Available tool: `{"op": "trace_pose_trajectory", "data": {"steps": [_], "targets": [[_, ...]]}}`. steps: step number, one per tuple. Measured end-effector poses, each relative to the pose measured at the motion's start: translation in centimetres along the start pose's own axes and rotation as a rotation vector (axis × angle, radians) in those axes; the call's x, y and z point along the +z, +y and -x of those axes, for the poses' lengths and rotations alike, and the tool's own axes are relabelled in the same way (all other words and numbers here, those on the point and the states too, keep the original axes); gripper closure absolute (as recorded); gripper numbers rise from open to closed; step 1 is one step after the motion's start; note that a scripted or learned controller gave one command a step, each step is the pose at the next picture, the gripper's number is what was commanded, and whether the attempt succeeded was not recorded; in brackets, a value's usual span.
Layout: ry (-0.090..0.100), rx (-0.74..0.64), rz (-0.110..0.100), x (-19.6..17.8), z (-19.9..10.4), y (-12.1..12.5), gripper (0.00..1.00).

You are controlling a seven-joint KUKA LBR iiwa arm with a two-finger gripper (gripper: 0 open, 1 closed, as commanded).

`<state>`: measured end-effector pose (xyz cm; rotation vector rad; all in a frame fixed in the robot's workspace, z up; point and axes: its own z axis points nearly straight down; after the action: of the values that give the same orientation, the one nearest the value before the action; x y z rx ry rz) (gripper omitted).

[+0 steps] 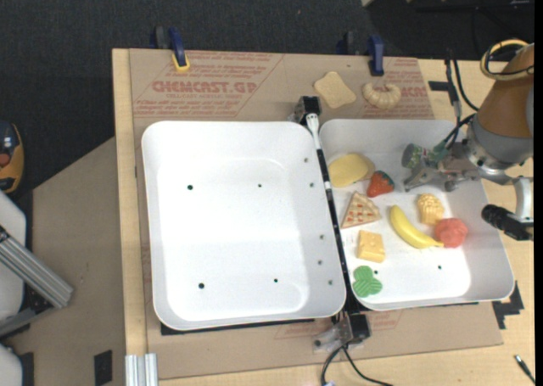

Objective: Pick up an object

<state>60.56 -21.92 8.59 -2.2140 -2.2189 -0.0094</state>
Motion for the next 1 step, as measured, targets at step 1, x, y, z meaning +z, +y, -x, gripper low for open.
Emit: {"op": "trace_pose_trajectory", "data": {"steps": [1], "targets": [[-0.001,-0.001,0.002,0.02,0.00,-2.66,0.00]]}}
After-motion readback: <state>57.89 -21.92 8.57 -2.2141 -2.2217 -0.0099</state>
